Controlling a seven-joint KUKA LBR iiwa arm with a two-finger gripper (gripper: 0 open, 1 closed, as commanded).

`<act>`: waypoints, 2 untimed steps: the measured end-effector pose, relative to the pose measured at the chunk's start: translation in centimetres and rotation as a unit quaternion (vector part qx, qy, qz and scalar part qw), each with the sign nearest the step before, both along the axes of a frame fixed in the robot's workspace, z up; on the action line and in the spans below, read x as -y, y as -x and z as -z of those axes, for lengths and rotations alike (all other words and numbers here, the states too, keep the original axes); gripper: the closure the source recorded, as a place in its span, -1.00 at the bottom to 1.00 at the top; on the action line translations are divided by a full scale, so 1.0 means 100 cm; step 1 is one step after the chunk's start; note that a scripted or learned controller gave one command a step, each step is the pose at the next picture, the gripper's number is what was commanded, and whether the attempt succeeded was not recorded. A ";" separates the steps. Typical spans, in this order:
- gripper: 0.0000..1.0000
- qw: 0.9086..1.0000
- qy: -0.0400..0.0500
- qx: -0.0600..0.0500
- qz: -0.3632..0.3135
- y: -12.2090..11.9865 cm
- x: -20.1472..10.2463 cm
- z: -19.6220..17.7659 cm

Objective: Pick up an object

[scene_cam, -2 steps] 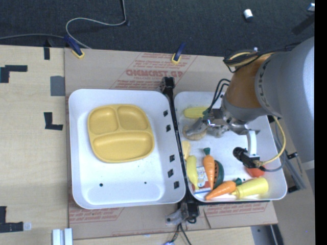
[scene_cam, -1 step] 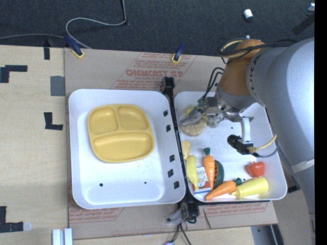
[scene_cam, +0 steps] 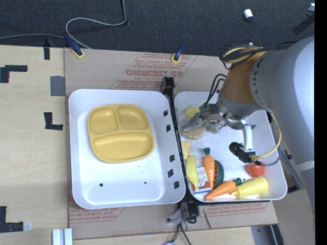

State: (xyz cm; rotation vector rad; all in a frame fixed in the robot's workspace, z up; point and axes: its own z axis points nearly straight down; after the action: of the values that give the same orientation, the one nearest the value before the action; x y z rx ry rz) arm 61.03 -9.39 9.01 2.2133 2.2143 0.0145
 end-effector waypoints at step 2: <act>-1.00 1.000 0.000 0.000 0.000 -0.002 0.000 0.000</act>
State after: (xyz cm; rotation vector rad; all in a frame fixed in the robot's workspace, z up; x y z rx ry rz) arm 61.24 -9.39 8.98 2.2147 2.2146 0.0145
